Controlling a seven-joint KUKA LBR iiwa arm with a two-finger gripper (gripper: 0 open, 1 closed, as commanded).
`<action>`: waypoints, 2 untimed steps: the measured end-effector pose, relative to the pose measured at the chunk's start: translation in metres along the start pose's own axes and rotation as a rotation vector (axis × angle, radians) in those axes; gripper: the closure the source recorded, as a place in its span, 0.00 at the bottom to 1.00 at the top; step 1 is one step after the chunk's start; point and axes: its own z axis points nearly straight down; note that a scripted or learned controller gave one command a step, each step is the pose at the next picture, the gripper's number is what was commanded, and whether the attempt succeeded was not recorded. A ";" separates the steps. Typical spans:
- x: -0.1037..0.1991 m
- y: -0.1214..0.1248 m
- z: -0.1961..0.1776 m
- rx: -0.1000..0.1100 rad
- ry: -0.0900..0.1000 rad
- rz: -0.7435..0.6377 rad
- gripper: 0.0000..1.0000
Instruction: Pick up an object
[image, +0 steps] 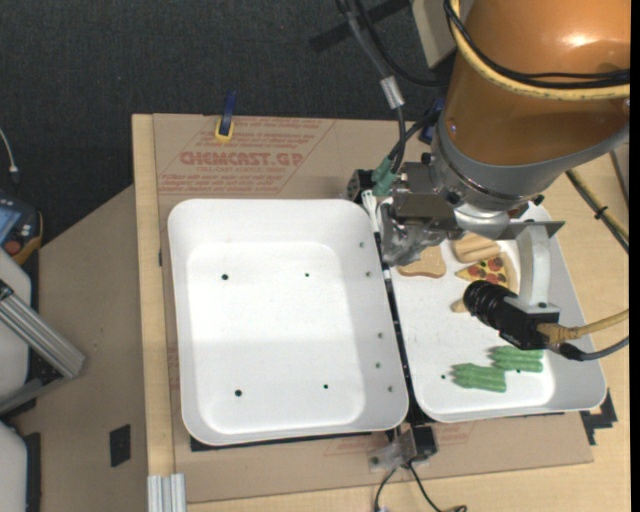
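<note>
The right bin (575, 330) holds several toy foods. A tan bread-shaped piece (428, 265) lies at its upper left, and a second tan piece (474, 249) sits just right of it. A pizza slice (488, 269) lies beside them. Two green bean pods (480, 378) (520, 360) rest near the bin's front. My gripper (408, 243) hangs low over the bin's upper left corner, right at the tan bread-shaped piece and next to the divide between the bins. The arm's big wrist hides the bin's back part.
The left bin (180, 300) lies beside the right one on a cardboard sheet (250, 150). A black fitting (505, 314) on a tan hose (600, 335) hangs over the right bin's middle. Cables trail from the arm above.
</note>
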 end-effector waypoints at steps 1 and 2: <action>0.060 0.011 -0.048 -0.022 0.009 -0.015 1.00; 0.115 -0.002 0.019 -0.007 0.003 -0.015 1.00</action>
